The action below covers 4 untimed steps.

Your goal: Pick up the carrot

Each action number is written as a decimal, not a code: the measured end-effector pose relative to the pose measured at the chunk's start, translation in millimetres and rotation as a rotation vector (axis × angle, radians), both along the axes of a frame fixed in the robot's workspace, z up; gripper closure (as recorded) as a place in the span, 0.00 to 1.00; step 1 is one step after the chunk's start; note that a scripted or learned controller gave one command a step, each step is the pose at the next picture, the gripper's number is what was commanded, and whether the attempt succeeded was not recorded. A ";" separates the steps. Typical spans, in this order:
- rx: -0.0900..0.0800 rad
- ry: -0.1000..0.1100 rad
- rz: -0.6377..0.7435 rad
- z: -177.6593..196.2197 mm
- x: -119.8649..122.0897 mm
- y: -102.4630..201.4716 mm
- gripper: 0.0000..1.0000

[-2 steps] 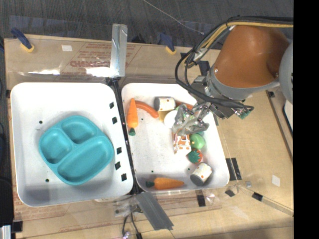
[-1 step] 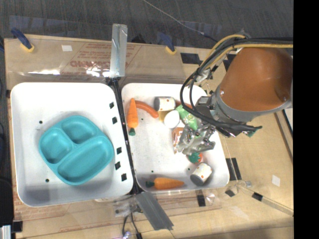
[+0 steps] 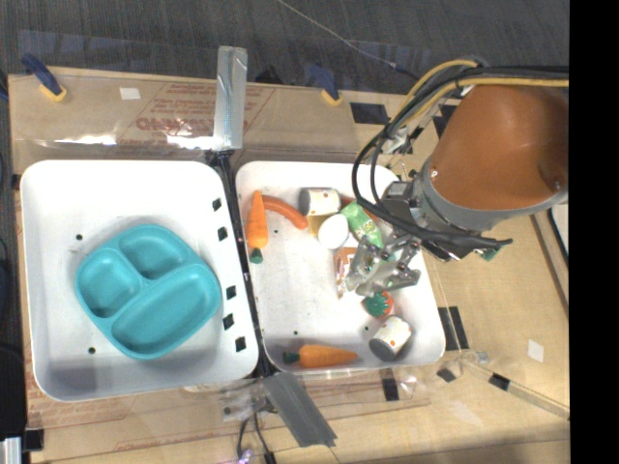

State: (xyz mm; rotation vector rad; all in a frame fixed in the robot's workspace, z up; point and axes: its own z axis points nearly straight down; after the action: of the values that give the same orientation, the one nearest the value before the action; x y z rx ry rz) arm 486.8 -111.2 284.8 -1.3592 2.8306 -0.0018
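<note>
The metal two-finger gripper (image 3: 379,271) is seen low in the shallow white right bin (image 3: 290,312), beyond the orange carrot (image 3: 256,222); its opening cannot be told.

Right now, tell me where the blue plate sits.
The blue plate lies in the left bin, across the divider from the upright carrot.

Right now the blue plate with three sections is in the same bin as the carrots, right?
Not quite. The camera view shows the blue plate alone in the left bin. The carrots lie in the right bin.
</note>
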 end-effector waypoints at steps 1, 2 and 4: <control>0.001 0.005 0.287 -19.5 -2.4 -31.4 1.00; -0.001 0.001 0.343 4.0 -9.5 -59.0 1.00; 0.002 0.004 0.837 31.6 -9.3 -98.0 1.00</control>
State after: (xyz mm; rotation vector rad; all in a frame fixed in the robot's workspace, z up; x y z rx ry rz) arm 477.5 -209.2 316.4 -2.3939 2.0357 0.0055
